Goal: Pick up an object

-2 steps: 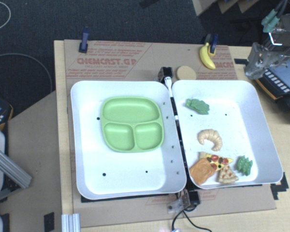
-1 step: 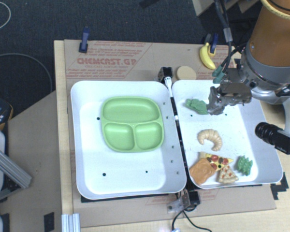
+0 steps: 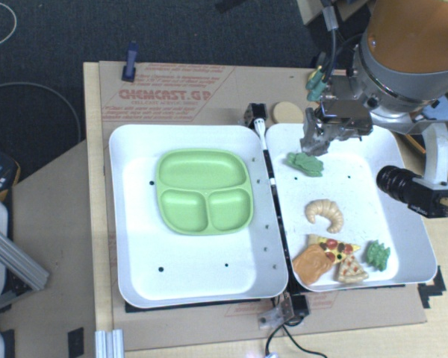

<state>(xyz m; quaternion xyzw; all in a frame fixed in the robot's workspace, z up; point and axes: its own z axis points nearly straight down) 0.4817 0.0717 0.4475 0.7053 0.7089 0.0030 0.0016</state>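
Table (image 3: 97, 200) sitting on dark carpet (image 3: 52, 21); end effector (image 3: 313, 146) hovering over green toy (image 3: 305, 163), grip state unclear, arm cropped top-right.

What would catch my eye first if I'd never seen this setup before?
Probably the light green divided plate lying in the left bin. Next, the big grey and orange arm reaching in at upper right, its gripper poised just above a small green toy in the right bin, where a croissant also lies.

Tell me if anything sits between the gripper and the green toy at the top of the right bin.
Nothing visible does. The gripper hangs just above the green toy; the croissant lies apart, nearer the camera in the right bin.
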